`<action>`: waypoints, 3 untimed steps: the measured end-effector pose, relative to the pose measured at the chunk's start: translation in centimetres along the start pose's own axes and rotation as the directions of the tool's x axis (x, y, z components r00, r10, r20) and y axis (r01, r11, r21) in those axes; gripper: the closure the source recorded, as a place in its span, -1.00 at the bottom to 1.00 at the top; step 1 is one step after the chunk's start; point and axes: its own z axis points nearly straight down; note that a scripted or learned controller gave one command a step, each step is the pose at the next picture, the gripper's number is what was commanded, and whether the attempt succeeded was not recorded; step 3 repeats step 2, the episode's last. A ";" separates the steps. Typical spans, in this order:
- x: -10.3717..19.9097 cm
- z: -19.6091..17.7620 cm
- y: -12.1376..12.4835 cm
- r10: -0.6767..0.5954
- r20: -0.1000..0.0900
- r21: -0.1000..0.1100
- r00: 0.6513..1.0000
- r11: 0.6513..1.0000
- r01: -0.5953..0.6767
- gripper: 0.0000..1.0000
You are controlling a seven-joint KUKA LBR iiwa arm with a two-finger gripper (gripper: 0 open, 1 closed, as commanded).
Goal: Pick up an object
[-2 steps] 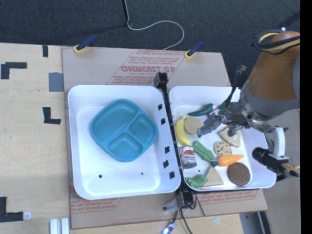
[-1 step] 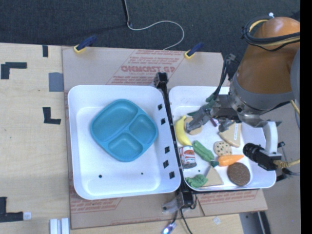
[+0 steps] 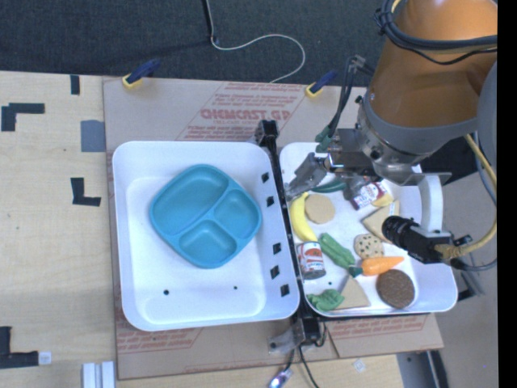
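1. The gripper (image 3: 311, 172) hangs over the upper left of the right bin (image 3: 440, 304); I cannot tell its state.
2. Nearest targets: banana (image 3: 300, 219) and round cracker (image 3: 320, 209), just below it.
3. Best to choose 1 item, descend straight, and avoid the bin wall and the crowded neighbours.

The blue divided plate (image 3: 206, 215) looked like smooth, slightly glossy plastic, as did the two white bins (image 3: 129, 217). Beneath them lay matt brown cardboard (image 3: 234, 111) on a pale wood-grain bench (image 3: 48, 241). The arm's orange band (image 3: 440, 51) shone, possibly plastic.
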 end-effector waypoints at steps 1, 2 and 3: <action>-0.4 -0.6 0.0 0.006 0.003 0.007 1.000 1.000 -0.006 1.00; 4.2 -2.4 0.0 0.004 0.002 0.005 1.000 1.000 -0.004 1.00; 4.2 -2.4 0.0 0.004 0.002 0.005 1.000 1.000 -0.004 1.00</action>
